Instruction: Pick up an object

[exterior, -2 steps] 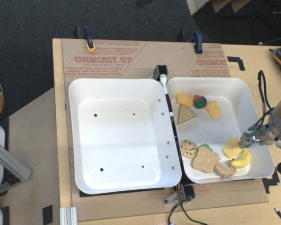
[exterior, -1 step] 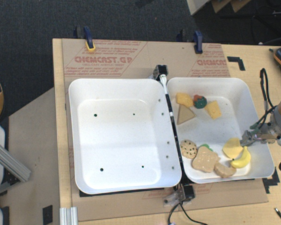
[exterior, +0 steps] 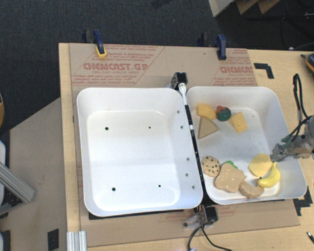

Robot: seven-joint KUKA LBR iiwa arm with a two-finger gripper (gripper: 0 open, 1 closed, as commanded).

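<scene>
The right bin [exterior: 267, 101] holds several toy foods. Toward its back lie a yellow chunk [exterior: 205, 110], a red and green piece [exterior: 223, 113], a yellow block [exterior: 238, 123] and a tan wedge [exterior: 207, 128]. Along the front sit a chocolate-chip cookie [exterior: 211, 166], a toast slice [exterior: 230, 179], a small bread piece [exterior: 251, 190], a pale yellow round piece [exterior: 260, 166] and a banana [exterior: 270, 178]. My gripper [exterior: 281, 151] reaches in low over the bin's right wall, just above and right of the pale yellow piece. Nothing shows held in it.
The left bin [exterior: 94, 103] lies beside the right one, with a black strip [exterior: 190, 127] along the seam between them. Both rest on a brown board [exterior: 120, 61] held by blue clamps [exterior: 99, 41] at the back. Cables [exterior: 297, 95] run along the right side.
</scene>
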